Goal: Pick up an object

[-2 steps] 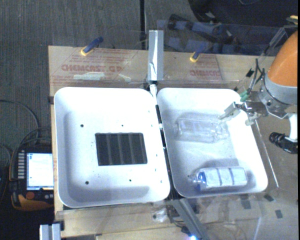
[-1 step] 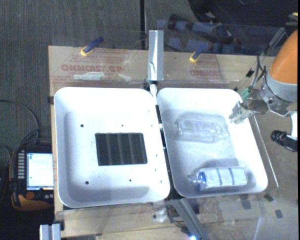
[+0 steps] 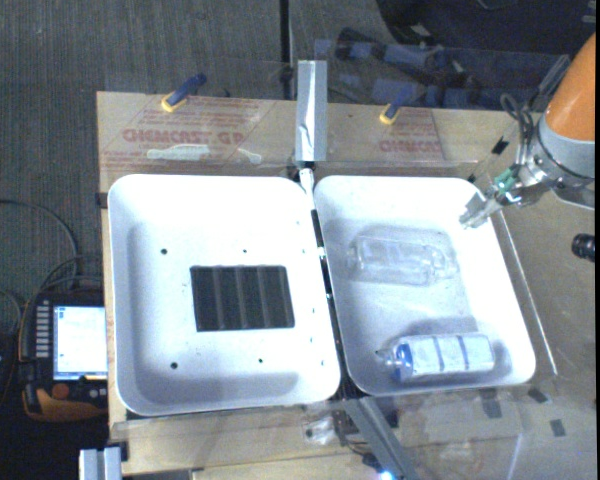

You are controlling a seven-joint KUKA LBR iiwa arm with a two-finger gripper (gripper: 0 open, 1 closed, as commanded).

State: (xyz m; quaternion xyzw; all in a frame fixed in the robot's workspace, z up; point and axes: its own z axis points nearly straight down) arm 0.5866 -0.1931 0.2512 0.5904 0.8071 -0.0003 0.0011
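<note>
Two white bins sit side by side. The right bin (image 3: pixel 500 268) holds a clear bottle (image 3: pixel 402 257) lying near its middle and a blue-and-white bottle (image 3: pixel 442 356) along its front edge. The gripper (image 3: pixel 477 211) hovers over the bin's back right corner, holding nothing; whether its jaws are spread cannot be told. The left bin (image 3: pixel 140 268) holds a dark ridged tray (image 3: pixel 242 297).
</note>
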